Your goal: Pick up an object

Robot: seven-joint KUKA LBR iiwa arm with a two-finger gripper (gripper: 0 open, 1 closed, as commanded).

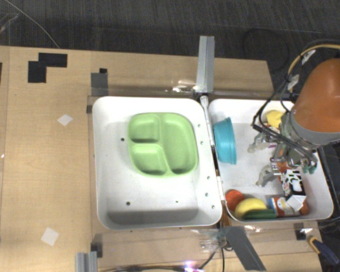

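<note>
One banana (250, 207), two bins (102, 152)

the grey arm with its orange band (327, 98) runs off the right edge and covers part of the right white bin (243, 152). a yellow rounded object (273, 118) peeks out beside it, mostly hidden. small printed packages (292, 194) near the bin's corner are too small to read.

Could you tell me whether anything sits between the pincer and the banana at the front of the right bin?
Nothing visible does. The pincer hangs over bare floor of the right bin, and the banana lies just in front of it, beside a red item, with only bin floor between.
</note>
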